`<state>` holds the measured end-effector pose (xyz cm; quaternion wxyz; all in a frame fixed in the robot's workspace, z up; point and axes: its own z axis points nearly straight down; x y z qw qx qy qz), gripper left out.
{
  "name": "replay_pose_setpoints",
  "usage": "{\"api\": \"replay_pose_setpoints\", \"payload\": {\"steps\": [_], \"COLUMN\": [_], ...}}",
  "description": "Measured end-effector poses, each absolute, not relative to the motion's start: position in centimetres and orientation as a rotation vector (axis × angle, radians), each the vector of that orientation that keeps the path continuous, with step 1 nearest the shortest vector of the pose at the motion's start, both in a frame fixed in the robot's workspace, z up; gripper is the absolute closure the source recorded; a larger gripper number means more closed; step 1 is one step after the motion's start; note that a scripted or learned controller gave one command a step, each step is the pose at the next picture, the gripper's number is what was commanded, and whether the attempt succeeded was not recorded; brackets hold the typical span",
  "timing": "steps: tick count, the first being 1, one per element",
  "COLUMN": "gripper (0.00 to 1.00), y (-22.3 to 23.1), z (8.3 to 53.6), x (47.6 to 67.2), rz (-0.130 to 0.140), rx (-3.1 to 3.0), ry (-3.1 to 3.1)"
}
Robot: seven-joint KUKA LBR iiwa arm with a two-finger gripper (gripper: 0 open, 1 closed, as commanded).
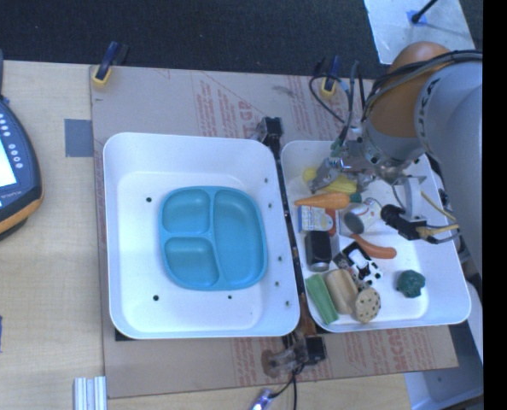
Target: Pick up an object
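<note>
Where dark floor borders the wooden bench (pixel 49 314), two white bins, tool (pixel 335 171) state unclear.

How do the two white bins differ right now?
The left bin bears one thing, a blue divided plate lying flat at its middle; the right bin bears a crowded heap of small things, among them a carrot and a green lump. The arm reaches over the right bin, not the left. Both are shallow, white and set side by side.
</note>
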<state>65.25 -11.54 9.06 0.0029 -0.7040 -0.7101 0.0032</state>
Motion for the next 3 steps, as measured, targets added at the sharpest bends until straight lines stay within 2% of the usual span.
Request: {"api": "replay_pose_setpoints", "payload": {"steps": [1,2,3], "gripper": [0.0,0.0,1.0], "y": [-10.5,-9.9,-10.1], "z": [9.2,9.2,10.2], "x": [60.0,56.0,56.1], "rz": [0.006,0.005,0.008], "rx": [-2.214,-2.214,-2.212], "ry": [-2.226,-2.228,-2.233]}}
